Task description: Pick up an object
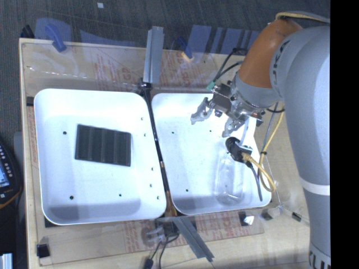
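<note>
- The gripper [212,123] hovers in the upper middle of the right bin [185,167], which fills the centre-right of the frame.
- Its two fingers stand apart, one pointing toward the left and the other lower and to the right. Only white bin floor shows between them, so they clamp nothing.
- The grey arm [297,83] enters from the right edge. Its orange band [263,43] sits in the upper right, just above the wrist.
- A clear bottle [229,181] lies in the lower right corner of the right bin, close to the near and right walls. It is below the gripper and apart from the fingers. It is see-through, so its outline is faint against the white floor.
- A dark ribbed panel [103,145] lies flat in the left bin [45,167], a little above and left of that bin's centre. It is rectangular, slightly turned against the bin's edges, and clear of all four walls.
- The two bins sit side by side on the pale bench [84,66], with their inner rims almost touching along a line down the middle of the frame.
</note>
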`<state>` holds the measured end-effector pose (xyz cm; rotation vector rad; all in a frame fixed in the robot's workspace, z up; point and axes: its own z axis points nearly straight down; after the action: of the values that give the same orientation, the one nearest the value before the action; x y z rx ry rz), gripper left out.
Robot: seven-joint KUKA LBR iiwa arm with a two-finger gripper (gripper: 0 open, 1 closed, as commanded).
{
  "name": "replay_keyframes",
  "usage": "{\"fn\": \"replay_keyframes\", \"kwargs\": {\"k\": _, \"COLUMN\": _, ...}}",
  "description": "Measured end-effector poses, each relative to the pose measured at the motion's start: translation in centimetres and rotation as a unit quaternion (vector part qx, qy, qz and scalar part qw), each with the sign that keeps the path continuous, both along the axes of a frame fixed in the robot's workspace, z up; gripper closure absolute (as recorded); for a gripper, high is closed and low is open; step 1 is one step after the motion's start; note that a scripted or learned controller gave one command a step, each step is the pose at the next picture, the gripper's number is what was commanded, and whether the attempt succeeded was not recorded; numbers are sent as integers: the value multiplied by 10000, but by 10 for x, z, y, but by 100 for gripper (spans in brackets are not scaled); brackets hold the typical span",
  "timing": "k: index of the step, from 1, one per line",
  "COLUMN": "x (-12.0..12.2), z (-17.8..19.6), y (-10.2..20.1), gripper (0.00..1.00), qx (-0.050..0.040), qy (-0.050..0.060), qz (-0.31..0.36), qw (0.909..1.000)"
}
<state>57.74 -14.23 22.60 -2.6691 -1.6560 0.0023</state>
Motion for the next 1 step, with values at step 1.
{"fn": "replay_keyframes", "kwargs": {"k": 1, "x": 8, "z": 18, "y": 2, "gripper": 0, "qx": 8, "qy": 10, "qz": 109, "qw": 9999}}
